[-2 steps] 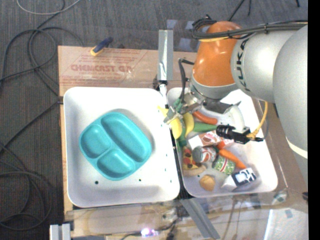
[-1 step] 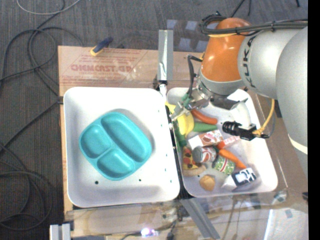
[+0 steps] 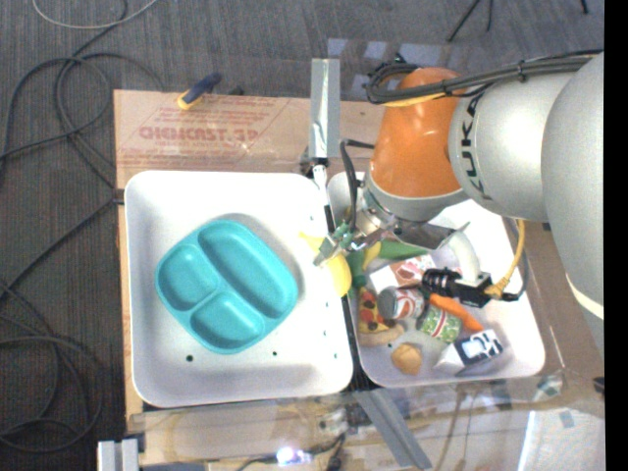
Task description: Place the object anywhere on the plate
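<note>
A teal plate with three compartments lies in the middle of the left white bin, and nothing rests on it. My gripper hangs over the wall between the two bins, just right of the plate. A yellow, banana-like object sits between its fingers and sticks out below them, above the left bin's right edge. The gripper looks shut on this object. The orange wrist band and the grey arm cover the top of the right bin.
The right bin holds several toy foods: a green piece, a pizza slice, a carrot, a brown lump, and a black-and-white box. Cardboard lies behind the left bin.
</note>
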Controlling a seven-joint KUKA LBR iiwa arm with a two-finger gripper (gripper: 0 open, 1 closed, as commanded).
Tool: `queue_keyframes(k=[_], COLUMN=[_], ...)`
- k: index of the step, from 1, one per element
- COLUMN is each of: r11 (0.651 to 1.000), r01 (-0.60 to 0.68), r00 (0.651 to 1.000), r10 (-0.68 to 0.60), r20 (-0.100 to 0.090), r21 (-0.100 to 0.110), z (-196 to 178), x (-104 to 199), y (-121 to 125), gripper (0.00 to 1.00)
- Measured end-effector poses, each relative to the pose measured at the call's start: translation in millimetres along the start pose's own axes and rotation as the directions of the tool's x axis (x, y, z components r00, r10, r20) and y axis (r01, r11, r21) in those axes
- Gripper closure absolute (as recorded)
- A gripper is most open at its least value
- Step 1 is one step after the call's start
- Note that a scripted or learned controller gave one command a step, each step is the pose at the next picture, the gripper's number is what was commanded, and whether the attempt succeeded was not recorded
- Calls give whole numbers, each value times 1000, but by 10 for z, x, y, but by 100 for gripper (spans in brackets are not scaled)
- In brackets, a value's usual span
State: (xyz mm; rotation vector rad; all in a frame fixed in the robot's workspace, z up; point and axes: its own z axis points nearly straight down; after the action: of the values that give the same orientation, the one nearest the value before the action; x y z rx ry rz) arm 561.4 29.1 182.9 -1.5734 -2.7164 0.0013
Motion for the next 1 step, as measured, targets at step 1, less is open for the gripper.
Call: queue_keyframes(k=[1], r11=[992], r01=[128], r00=[992], r10=[-128], r20=[0], r21=[0], z=[-27], x=[712], y=[368], gripper=[100])
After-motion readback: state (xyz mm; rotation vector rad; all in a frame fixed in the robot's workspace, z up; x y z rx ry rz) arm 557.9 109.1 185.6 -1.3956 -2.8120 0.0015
